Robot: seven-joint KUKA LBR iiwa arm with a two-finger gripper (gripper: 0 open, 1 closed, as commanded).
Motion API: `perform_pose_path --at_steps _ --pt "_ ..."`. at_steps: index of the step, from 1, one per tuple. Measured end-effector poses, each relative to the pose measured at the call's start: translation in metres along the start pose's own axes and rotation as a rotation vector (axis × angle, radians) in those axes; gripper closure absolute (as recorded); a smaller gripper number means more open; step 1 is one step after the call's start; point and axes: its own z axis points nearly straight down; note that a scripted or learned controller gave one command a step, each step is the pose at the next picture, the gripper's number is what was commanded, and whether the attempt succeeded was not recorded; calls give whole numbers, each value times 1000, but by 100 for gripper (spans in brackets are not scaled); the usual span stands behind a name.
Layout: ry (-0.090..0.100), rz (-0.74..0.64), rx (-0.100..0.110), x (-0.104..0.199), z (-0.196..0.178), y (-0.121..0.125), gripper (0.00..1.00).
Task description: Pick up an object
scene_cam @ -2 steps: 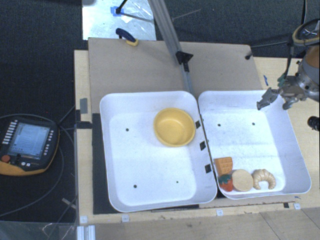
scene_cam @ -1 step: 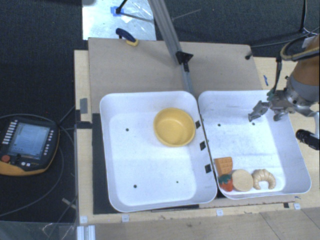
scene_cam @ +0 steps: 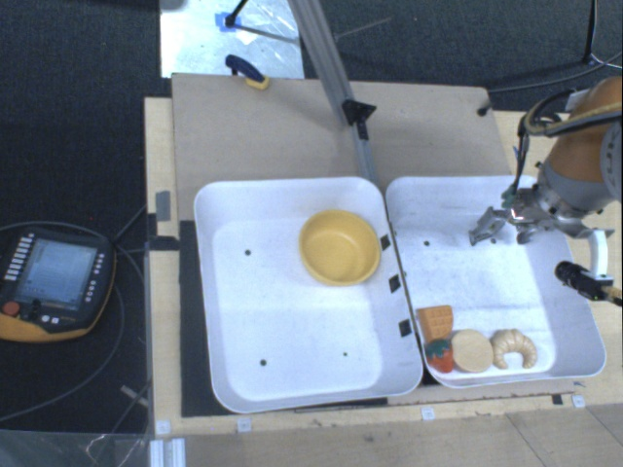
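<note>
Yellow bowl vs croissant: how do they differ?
The yellow bowl sits in the left bin, near its upper right corner; the croissant lies in the right bin, along its near edge. The bowl is round, hollow and clearly larger; the croissant is a small curved piece. The bowl stands alone, while the croissant lies in a row beside other small toy foods. Both sit apart from the gripper.
</note>
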Motion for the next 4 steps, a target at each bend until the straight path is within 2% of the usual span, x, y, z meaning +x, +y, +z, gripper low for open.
perform_pose_path --at_steps 1,2,4 --pt "-1 0 -3 0 21 0 0" --pt "-2 -1 -6 0 9 1 100" --pt "-2 0 -8 6 -85 -3 100"
